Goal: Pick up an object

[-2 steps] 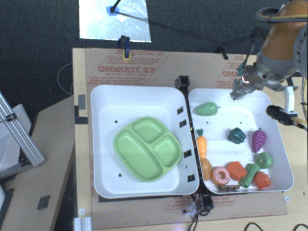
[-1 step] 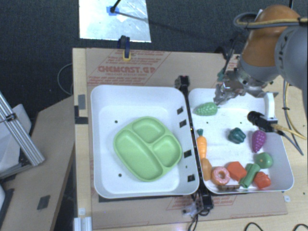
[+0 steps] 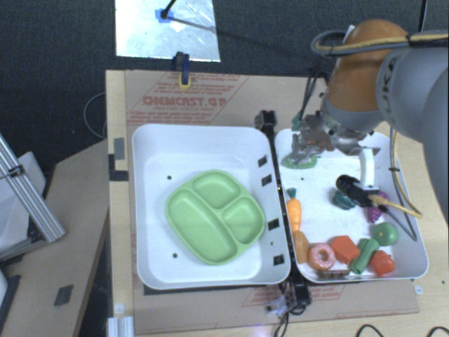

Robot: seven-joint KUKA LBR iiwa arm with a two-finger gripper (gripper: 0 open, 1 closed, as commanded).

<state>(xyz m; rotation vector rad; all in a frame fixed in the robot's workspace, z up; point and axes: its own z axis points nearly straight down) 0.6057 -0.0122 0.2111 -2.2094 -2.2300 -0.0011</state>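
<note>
My gripper (image 3: 306, 149) hangs low over the far left corner of the right bin (image 3: 414, 258). Directly beneath it lies a flat green disc-like piece (image 3: 299, 163), and I cannot tell whether the two touch. Toy foods lie along the bin's left side and near edge: an orange carrot (image 3: 294, 213), a pink-frosted donut (image 3: 322, 255), an orange block (image 3: 343, 247), a green cucumber (image 3: 361, 255), a red piece (image 3: 382, 262) and a green round piece (image 3: 385, 233). A small teal piece (image 3: 342, 201) lies mid-bin.
The left bin (image 3: 151, 153) holds a light green divided plate (image 3: 214, 216). A black clip strip (image 3: 270, 153) runs between the bins. A small purple piece (image 3: 377, 215) lies by the arm's yellow cable. The arm's body covers the right bin's far right part.
</note>
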